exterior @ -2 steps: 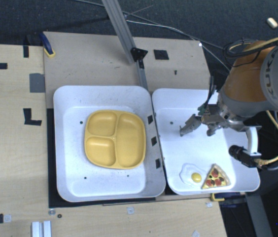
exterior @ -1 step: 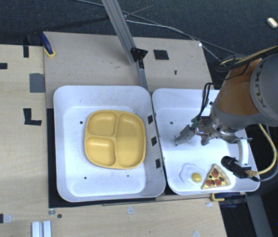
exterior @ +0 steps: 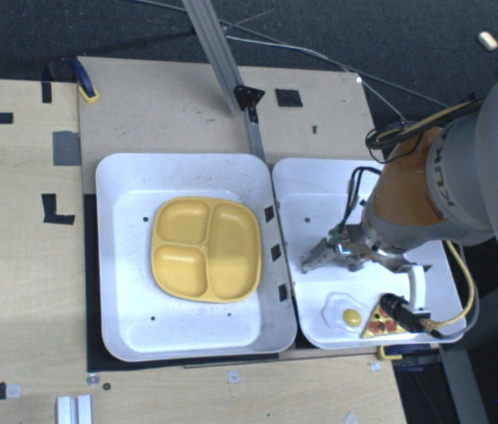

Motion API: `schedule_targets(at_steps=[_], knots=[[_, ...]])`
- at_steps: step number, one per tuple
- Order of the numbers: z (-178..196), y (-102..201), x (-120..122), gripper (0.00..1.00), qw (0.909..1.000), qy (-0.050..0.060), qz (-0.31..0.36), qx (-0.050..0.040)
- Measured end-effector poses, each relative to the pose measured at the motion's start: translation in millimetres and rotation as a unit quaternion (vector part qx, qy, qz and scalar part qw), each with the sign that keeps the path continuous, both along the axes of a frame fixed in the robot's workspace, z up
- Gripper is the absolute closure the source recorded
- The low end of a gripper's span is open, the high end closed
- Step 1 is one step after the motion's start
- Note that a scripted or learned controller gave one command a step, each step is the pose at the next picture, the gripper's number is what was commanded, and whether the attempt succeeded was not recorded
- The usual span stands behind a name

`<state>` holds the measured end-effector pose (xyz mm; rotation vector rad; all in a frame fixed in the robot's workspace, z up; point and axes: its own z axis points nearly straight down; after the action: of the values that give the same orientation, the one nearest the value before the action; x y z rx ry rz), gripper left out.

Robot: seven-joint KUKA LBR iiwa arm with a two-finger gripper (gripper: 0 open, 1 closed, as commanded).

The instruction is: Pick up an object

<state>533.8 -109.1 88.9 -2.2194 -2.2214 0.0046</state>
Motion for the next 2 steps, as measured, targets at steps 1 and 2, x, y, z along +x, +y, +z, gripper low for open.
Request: schedule_targets(at_steps=[1, 2], knots=[[13, 1, 1, 1.0, 1.0, -0.001, 0.0, 0.0008], [73, 8, 0, 1.0, 1.0, -0.003, 0.001, 0.0005]])
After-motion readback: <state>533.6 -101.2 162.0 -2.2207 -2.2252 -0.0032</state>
